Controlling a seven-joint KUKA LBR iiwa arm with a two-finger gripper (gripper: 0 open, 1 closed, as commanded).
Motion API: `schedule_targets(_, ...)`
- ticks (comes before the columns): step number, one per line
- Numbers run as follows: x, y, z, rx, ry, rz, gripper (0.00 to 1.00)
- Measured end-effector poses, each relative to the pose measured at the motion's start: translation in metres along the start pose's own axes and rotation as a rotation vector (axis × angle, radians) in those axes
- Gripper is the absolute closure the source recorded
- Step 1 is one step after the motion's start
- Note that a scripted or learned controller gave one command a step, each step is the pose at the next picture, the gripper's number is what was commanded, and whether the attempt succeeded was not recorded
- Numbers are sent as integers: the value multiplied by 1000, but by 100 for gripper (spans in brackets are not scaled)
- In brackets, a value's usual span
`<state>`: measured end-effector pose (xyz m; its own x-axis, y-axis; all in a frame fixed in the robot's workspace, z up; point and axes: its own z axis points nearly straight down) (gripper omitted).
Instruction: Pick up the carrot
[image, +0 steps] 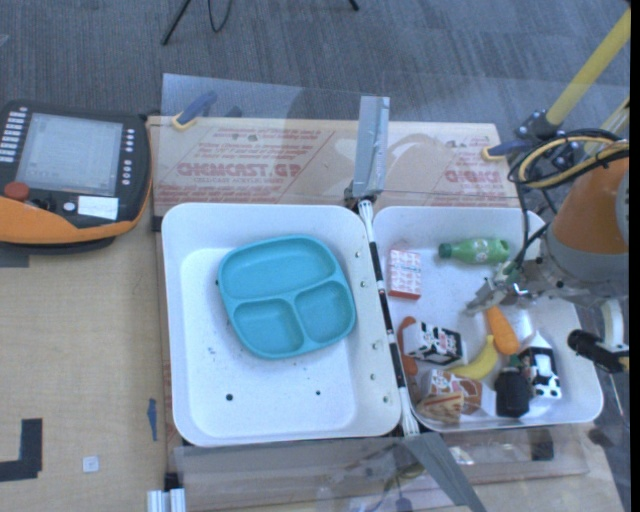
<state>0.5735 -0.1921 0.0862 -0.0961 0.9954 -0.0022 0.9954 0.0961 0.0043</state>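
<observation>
Carrot (502, 331) is what you look for in the right bin (570, 400): a short orange piece, smooth and tapered, lying at a slant in the right half of that bin. Its lower end touches the yellow banana (478, 362), which is curved and lies just below-left of it. The hand (497, 292) is directly above the carrot's upper end, a thin grey metal part at the end of the arm (590, 225) with the orange band. You can see that it is very close to the carrot, but you cannot tell if its two fingers are apart or together, because they are small and blurred against the white plastic.

Around the carrot you see more small things. A green bottle (474, 250) lies on its side near the far wall of the bin. A small red and white carton (405, 273) is at the left side. A black and white toy cow (435, 343) lies left of the banana, and a second black and white toy (541, 375) lies to the lower right of the carrot, beside a dark rounded object (511, 393). A printed snack pack (447, 396) rests at the near wall.

The left bin (190, 330) is also shallow, white and glossy with rounded corners. In it lies a turquoise plate (287, 296) with three compartments, turned at an angle. On the wooden surface (80, 350) at the left you see an orange and grey control pendant (70, 172) with a screen.
</observation>
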Motion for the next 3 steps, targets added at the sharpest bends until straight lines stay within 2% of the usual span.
schedule_targets(1,0,1,-11,-3,0,1,100)
schedule_targets(2,24,-8,-1,-1,0,94,100)
schedule_targets(3,86,-9,-107,3,2,193,100)
